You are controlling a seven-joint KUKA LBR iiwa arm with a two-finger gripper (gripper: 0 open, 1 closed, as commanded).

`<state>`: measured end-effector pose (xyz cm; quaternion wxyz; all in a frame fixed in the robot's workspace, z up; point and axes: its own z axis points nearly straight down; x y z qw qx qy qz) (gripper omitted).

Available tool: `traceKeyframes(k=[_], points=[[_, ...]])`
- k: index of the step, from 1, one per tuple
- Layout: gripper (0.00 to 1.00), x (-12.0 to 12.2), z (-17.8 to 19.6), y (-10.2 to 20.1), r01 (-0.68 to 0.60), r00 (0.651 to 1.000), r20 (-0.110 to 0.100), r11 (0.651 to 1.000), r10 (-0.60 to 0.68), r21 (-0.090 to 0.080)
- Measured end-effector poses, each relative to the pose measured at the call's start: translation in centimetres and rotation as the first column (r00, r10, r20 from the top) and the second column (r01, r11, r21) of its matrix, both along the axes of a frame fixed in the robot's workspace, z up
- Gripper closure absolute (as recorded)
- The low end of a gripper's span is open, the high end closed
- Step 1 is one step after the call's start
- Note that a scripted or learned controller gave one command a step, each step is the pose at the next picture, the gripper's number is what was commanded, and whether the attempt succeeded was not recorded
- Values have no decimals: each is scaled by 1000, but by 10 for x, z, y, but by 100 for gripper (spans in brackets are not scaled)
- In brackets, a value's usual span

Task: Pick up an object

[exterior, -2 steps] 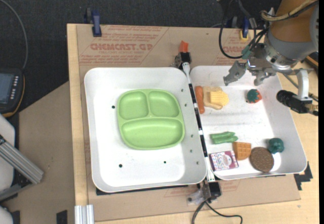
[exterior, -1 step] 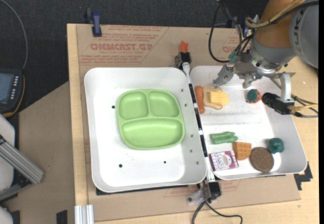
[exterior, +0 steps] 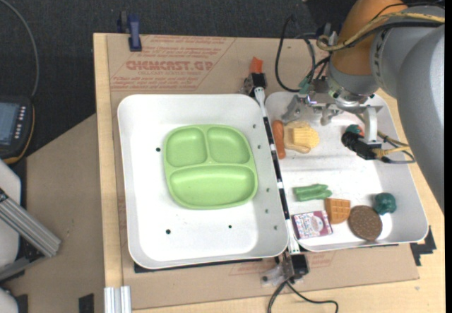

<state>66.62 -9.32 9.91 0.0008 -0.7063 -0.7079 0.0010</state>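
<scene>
Hovering over the far end of the right white shallow bin [exterior: 395, 234], my two-finger gripper [exterior: 313, 105] is hanging just above the pale yellow corn-shaped toy [exterior: 302, 138]; its fingers are splayed apart and holding nothing. That toy is lying near the bin's left wall, touching the orange carrot-like piece [exterior: 278, 139]. I am judging that dropping straight down, centred on the yellow piece and clear of the carrot, should be giving me the cleanest grasp.

Green divided plate [exterior: 210, 165] centred in left white bin [exterior: 141, 220]; blue clamp [exterior: 131, 30] at bench corner.
</scene>
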Motion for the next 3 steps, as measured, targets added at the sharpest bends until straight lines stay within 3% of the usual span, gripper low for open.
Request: traceKeyframes(k=[1,2,3], points=[[0,-21,-13,-4,4,1000,6,1000,-4,1],[100,-19,-1,-3,2,1000,11,1000,-2,1],[100,-60,92,32,-1,1000,8,1000,1,1]])
